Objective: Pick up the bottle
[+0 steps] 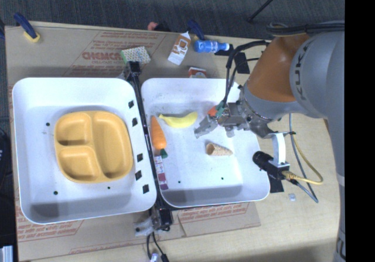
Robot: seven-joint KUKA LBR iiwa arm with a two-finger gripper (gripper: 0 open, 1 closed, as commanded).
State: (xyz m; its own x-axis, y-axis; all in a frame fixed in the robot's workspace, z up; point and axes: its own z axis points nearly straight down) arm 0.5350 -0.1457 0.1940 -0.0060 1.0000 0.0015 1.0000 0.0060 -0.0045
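Blue plastic bottle (210,47), small and lying on its side, rested on the brown cardboard beyond the far rim of the right-hand shallow white bin (252,187), well apart from my grey two-finger gripper (206,126) and outside the bin altogether. The gripper hung low inside that bin. Its grey fingers pointed away from the arm toward a curved yellow plastic banana (179,119) just beyond its tips. I saw nothing between the fingers, and I could not tell whether they were spread or closed. A tan waffle-patterned cone (218,149) lay just beside the gripper on the side toward me, and an orange toy carrot (159,135) lay past the banana against the bin's dividing wall.

I judged the main risk to be a wrong grasp: closing there would catch the banana or nothing. Reaching the bottle meant lifting over the bin rim first; a low sweep could snag the wall. The bottle, round and on its side, could also roll away if nudged.
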